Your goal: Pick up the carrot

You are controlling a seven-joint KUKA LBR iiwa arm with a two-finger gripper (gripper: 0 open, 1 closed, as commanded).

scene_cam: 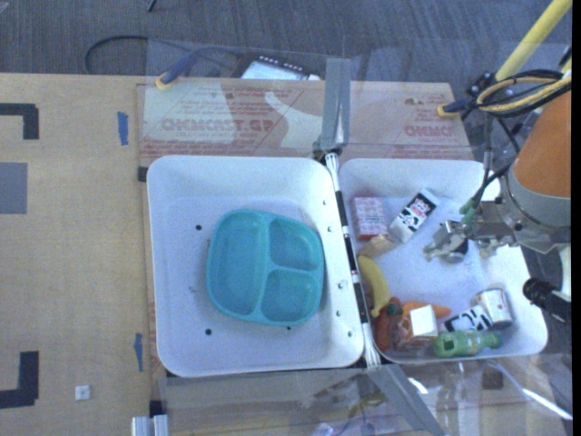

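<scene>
As the arm [545, 166] reaches in from the right, its gripper [448, 243] hangs over the right bin [531, 275] with fingers slightly parted and nothing between them. Well apart, the carrot [437, 312] lies near the front wall beside a white block [422, 320], a banana [372, 280] and a green toy [467, 341]. A teal plate [265, 267] sits in the left bin [172, 243].

Grey carpeted floor [381, 16] lies at the far side, crossed by a black cable [113, 48]. A tan wooden bench [68, 243] spreads left, marked with blue tape [123, 127].
</scene>
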